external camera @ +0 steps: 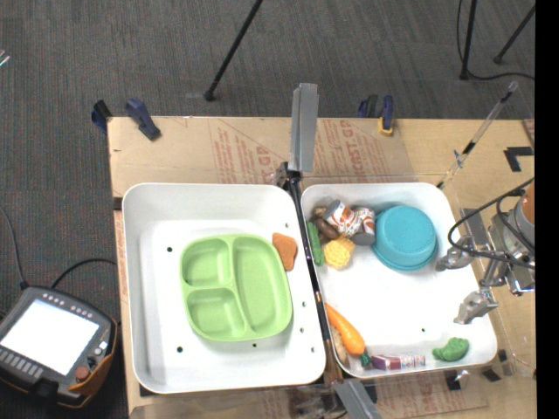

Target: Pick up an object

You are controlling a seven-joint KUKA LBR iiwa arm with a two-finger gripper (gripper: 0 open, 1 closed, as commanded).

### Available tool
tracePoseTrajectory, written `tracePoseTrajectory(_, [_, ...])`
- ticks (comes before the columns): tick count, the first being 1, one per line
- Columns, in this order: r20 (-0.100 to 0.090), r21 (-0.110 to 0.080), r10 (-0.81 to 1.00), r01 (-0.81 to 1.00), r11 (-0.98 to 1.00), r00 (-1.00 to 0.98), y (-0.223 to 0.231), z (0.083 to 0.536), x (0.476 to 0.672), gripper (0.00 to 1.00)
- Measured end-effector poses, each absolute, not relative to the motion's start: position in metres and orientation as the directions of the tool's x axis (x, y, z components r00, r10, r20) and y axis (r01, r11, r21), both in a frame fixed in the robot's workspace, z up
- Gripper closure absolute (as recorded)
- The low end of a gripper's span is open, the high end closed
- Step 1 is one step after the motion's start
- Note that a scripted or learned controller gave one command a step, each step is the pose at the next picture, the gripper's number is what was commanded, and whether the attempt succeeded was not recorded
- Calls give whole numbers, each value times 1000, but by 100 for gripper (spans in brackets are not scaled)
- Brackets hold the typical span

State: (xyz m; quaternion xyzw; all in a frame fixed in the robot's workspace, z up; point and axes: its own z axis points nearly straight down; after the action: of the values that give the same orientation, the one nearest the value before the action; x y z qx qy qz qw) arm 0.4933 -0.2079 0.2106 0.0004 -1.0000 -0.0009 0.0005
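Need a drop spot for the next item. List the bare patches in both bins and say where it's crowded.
Right bin: bare floor in the middle, bordered by the blue bowl above, carrot left, green piece and gripper right. Its upper left corner is crowded with toys. Left bin: bare strips around the green tray, widest above and below.

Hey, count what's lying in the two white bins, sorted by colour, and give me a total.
Green: 3, the divided plate, cucumber, leafy piece
Orange: 2, the carrot, orange piece
Blue: 1, the bowl
Yellow: 1, the corn
Mixed colours: 2, the packet, small box
Total: 9
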Motion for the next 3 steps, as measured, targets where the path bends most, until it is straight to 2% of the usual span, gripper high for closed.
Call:
tracePoseTrajectory(1, [4, 5, -278, -278, 960, -960, -206, 92, 528, 0])
tracePoseTrajectory(2, [1, 4, -431, -431, 902, -902, -173, 87, 520, 0])
tracePoseTrajectory(3, [-4, 3, -576, -576, 818, -818, -83, 88, 579, 0])
